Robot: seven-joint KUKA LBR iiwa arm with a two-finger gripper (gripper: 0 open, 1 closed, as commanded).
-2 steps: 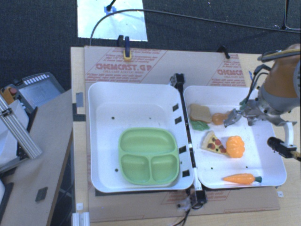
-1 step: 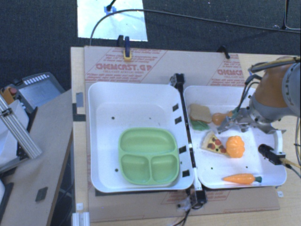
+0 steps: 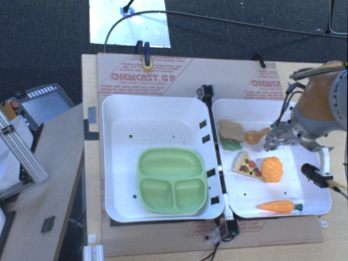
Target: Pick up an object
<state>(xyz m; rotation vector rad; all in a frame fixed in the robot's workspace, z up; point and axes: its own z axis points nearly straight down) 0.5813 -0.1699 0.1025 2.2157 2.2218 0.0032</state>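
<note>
L bin [image 3: 117, 145]: green tray [image 3: 172, 179]; R bin [image 3: 315, 200]: toy food.

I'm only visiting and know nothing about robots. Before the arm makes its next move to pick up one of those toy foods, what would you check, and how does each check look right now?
1. Things to pick are in the right bin: ok. A pizza slice, orange pepper, carrot and drumstick lie there.
2. tool is over that bin: ok, beside the drumstick's right end.
3. Whether the tool already holds something: cannot tell, its tip is too small and blurred.
4. Targets lie apart: not ok for the pizza slice and pepper, which touch; ok for the carrot, which lies alone.
5. Left bin out of the way: ok, it holds a green tray.
</note>
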